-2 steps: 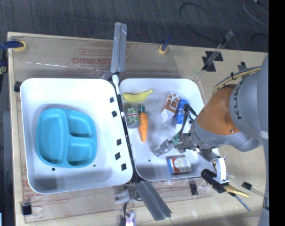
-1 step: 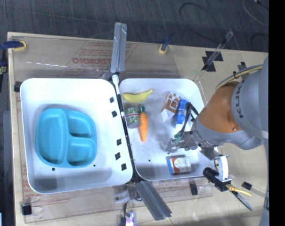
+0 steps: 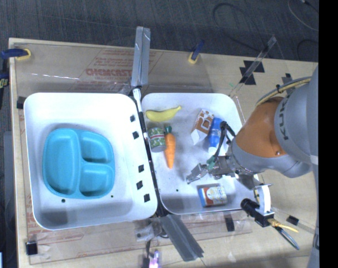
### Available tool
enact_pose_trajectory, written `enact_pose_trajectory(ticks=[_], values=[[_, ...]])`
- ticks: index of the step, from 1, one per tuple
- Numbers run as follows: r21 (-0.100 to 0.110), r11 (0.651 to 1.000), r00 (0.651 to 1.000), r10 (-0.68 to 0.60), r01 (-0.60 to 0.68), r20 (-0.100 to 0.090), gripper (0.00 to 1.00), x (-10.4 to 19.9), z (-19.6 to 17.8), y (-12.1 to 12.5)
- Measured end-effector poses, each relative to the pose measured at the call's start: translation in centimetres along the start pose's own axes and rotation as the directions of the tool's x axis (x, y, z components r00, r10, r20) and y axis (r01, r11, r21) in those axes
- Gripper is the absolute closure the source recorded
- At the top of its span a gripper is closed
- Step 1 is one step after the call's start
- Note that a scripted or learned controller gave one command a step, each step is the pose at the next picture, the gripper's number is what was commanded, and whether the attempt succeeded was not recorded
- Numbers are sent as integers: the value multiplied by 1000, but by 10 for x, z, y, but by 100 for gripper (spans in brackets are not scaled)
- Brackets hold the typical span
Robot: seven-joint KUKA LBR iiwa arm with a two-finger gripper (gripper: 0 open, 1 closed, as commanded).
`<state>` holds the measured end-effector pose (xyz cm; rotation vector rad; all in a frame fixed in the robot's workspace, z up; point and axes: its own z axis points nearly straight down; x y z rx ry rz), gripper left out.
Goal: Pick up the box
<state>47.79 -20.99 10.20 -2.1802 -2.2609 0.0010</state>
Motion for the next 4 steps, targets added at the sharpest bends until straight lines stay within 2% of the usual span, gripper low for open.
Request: enact_pose_trajectory(ticks=[1,2,3,4], values=[[2,993,993,119,-119,-1,0,-2,7,48],[1,997,997,71,-71,-2,0,6,10,-1],[0,998,998,66,-66,-2,100,6,0,0],[1,998,998,65,-65,-1,0,6,0,0]])
